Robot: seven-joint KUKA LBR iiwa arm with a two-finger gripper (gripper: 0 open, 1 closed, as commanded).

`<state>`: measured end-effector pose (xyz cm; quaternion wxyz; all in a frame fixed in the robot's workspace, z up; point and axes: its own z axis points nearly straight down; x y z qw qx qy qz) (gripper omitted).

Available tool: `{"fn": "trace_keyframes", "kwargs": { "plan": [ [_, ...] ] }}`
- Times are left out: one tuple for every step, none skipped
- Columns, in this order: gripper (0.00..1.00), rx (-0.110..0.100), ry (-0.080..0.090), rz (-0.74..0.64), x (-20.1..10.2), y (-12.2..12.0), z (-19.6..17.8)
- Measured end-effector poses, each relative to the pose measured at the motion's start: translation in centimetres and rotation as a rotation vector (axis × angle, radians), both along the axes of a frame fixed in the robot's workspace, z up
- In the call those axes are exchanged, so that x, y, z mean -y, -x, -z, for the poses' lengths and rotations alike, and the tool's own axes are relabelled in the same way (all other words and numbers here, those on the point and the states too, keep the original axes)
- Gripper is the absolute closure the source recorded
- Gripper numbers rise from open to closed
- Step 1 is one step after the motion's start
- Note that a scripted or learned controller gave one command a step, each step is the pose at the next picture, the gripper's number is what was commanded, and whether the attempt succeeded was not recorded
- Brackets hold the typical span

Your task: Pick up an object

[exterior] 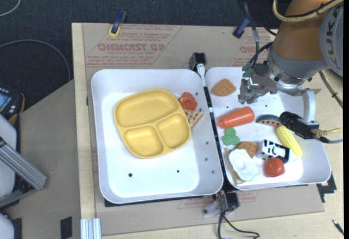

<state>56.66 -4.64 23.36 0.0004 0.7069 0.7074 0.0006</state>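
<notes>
- Gripper (249, 92): at the end of the grey arm with its orange band (308, 11), reaching in from the right; it hangs over the far part of the right bin (316, 169), above the far end of the carrot (235, 118) and just right of the tan bread-like piece (223, 88); whether anything is gripped or touched cannot be told from this angle.
- Right bin contents: the carrot lies across the middle; a watermelon slice (268, 120) just right of it; a corn cob (289, 141) toward the right wall; a green piece (230, 137) near the left wall; a waffle-like piece (247, 148) beside it; a white item (243, 165) at the near edge; a red tomato-like piece (274, 167) and a black-and-white item (274, 150) close together.
- Left bin (152, 186): holds a yellow divided plate (151, 122); a red piece (187, 101) and a lattice wafer (194, 118) sit at the plate's right rim.
- Bench (136, 44): a board with red lettering under both bins.
</notes>
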Motion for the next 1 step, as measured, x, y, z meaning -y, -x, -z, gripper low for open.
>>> {"fn": "trace_keyframes", "kwargs": {
  "plan": [
    [1.0, -0.005, 0.0, 0.002, 0.83, 0.51, 1.82]
  ]
}}
